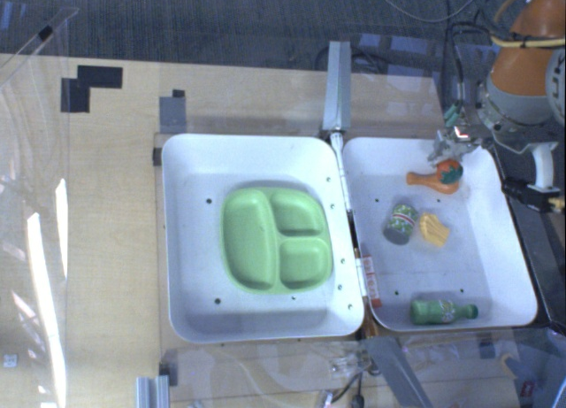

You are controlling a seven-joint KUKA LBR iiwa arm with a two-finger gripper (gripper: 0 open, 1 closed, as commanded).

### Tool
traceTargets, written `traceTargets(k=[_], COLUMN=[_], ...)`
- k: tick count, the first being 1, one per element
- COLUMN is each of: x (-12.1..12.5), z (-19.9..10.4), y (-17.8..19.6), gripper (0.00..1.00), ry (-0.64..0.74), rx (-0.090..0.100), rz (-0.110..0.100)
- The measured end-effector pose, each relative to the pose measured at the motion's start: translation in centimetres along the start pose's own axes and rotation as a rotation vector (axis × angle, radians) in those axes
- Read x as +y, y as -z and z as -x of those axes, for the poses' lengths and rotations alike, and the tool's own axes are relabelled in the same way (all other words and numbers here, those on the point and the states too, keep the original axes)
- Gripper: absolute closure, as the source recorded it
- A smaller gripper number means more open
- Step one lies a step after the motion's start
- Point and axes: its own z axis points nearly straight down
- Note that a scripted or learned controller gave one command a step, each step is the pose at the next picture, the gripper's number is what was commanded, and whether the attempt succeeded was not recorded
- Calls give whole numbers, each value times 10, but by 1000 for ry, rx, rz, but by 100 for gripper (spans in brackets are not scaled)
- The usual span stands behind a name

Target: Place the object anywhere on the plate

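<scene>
A green divided plate lies in the middle of the left bin. In the right bin lie an orange toy with a teal patch, a small can with a green label, a yellow block and a green bottle on its side. My gripper hangs at the right bin's far edge, just above and behind the orange toy. I see nothing held between its fingers.
A metal divider bar runs back from between the two bins. Cables loop behind the right bin, by the arm. A clear panel stands along the bench's left side.
</scene>
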Motion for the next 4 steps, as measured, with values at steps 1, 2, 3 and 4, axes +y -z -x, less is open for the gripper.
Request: traceTargets(k=[1, 2, 3, 4], x=[29, -42, -34, -34], z=[-96, -167, -252, -252], y=[13, -16, -15, -15], gripper=[100, 100, 100, 0], ry=[375, 432, 444, 444], rx=[1, 2, 2, 2], rz=[1, -2, 0, 0])
